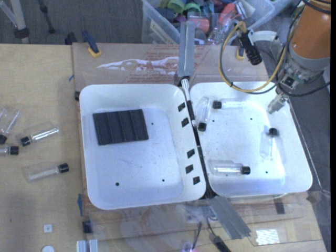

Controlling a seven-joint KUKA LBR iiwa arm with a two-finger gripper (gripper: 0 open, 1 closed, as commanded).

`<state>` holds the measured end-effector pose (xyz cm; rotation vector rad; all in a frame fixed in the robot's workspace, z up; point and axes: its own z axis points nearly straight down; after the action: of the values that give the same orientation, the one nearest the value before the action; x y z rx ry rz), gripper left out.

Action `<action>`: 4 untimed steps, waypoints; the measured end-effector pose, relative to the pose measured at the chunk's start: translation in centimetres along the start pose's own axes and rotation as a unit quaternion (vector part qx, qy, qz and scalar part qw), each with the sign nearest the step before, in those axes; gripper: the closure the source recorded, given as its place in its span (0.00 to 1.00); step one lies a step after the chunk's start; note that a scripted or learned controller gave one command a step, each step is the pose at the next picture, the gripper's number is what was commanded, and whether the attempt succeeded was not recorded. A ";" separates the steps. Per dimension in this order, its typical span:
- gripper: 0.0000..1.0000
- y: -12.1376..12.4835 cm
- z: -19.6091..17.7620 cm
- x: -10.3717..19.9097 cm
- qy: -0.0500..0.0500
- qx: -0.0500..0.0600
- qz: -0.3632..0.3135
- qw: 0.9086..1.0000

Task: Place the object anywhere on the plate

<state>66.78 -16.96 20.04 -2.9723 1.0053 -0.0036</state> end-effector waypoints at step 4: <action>1.00 -21.7 1.9 -16.7 0.000 -0.001 0.676 0.736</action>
<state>66.67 10.48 18.20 -1.5096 2.7520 0.0022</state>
